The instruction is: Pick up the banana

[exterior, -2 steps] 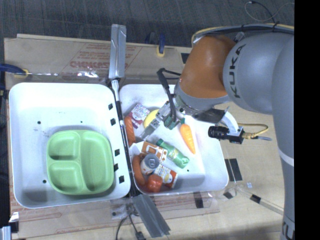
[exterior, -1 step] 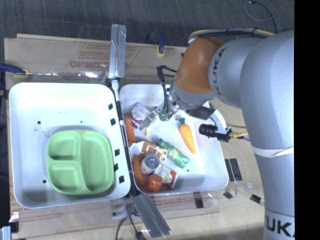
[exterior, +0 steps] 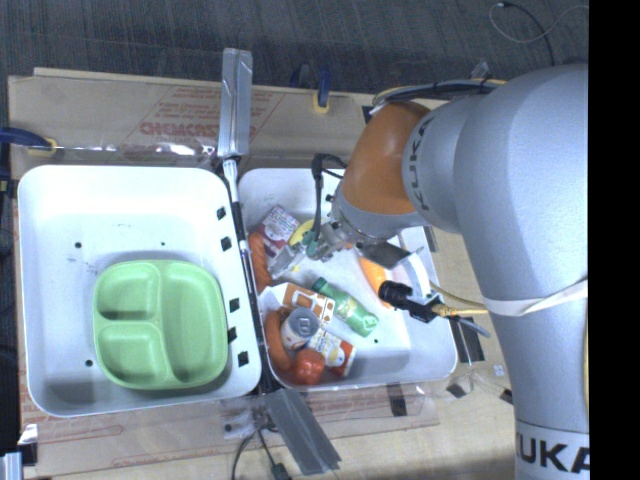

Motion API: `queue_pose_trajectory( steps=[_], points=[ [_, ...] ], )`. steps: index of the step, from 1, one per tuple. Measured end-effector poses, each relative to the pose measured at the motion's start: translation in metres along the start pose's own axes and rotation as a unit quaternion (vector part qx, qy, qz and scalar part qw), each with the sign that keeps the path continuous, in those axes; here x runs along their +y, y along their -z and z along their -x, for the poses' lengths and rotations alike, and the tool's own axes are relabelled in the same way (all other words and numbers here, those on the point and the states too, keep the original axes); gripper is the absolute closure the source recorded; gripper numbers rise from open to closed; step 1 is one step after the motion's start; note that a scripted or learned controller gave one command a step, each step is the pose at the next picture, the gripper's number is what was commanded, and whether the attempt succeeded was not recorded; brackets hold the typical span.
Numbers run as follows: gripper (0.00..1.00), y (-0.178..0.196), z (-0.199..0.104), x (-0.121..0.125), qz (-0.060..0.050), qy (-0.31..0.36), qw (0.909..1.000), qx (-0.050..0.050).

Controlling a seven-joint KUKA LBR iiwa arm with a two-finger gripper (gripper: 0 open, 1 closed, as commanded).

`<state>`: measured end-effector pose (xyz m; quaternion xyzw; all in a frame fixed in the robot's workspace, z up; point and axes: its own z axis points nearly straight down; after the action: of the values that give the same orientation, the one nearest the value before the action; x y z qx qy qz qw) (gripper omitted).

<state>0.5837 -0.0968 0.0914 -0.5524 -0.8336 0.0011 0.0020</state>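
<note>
In the camera view two white bins stand side by side on the counter (exterior: 150, 423). The left bin (exterior: 60, 228) holds a green divided plate (exterior: 160, 323). The right bin (exterior: 425, 353) is crowded with small things: a green bottle (exterior: 345, 306), a small can (exterior: 299, 326) standing near the front, a red tomato-like piece (exterior: 308, 368), an orange carrot-like piece (exterior: 374, 273) and some printed packets (exterior: 282, 220).

The banana (exterior: 302, 233) shows as a small yellow patch in the far part of the right bin, between the packets and the wrist. Most of it is hidden, so I cannot tell how it lies.

The grey arm with the orange band (exterior: 385, 168) reaches in from the right, and the jaws (exterior: 300, 253) are low among the things, just beside the yellow patch. I cannot tell if they are spread or pressed together, and I see nothing clearly between them.

I judge the banana light, smooth and a little slippery, and probably firm enough for a normal pinch. The best hold is across its middle, where the body is thick and the curve is small. The neighbours are very close, so the jaws could catch a packet instead.
</note>
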Motion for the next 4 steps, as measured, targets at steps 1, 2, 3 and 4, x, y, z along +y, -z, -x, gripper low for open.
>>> queue_pose_trajectory(
  steps=[1, 2, 3, 4],
  points=[
    [1.0, 0.01, -0.001, 0.0, -0.001, 0.002, 1.0, 0.0],
    [0.0, 0.01, -0.001, 0.0, -0.001, 0.002, 1.0, 0.0],
    [0.0, 0.003, 0.042, 0.06, -0.002, 0.041, 0.9992, -0.002],
    [0.0, 0.0, 0.017, -0.01, 0.001, 0.048, 0.9989, 0.0]
  ],
)
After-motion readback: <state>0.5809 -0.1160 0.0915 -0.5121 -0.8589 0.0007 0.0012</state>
